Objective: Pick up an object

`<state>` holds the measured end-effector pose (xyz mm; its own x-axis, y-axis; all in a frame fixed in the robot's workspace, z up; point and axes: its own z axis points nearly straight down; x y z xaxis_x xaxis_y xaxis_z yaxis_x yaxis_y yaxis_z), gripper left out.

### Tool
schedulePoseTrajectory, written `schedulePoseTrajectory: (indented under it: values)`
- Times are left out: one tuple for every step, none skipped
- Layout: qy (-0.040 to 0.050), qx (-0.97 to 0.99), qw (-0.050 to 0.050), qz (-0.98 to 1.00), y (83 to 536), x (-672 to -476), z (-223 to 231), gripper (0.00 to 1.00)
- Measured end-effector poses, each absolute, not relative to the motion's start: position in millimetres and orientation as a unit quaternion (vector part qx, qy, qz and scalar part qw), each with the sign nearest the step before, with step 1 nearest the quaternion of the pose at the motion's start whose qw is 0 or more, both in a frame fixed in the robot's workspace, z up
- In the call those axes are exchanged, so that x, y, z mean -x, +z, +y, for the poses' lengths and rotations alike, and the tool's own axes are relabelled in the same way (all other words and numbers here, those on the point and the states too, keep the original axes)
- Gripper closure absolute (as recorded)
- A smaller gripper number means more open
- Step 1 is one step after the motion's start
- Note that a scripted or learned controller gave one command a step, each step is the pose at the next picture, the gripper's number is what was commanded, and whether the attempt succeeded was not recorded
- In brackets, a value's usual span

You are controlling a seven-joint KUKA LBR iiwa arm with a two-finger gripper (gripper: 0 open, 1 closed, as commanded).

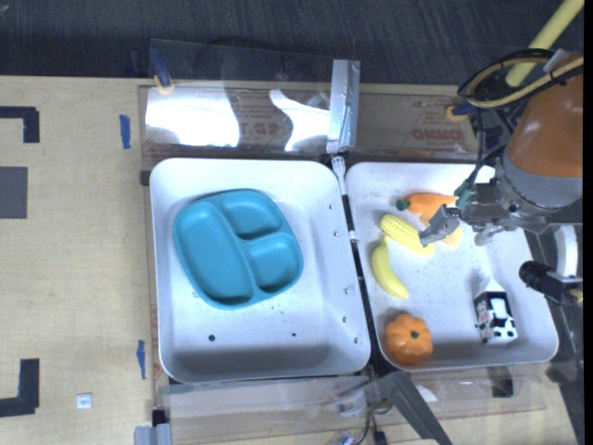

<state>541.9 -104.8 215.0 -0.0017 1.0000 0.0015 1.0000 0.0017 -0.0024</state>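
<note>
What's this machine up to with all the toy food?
A robot arm reaches into the right bin, its gripper low over a corn cob and a carrot. Nothing is visibly gripped yet. A banana, a pumpkin and a small cow lie nearby in the same bin. The left bin holds a blue tray.
</note>
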Motion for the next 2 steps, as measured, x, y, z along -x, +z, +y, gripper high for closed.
schedulePoseTrajectory:
  values:
    - [-0.0007, 0.736, 0.000, -0.677, 214.4, -593.5, -42.3, 0.00]
    - [-0.0017, 0.737, -0.002, -0.676, 225.1, -594.4, -43.7, 1.00]
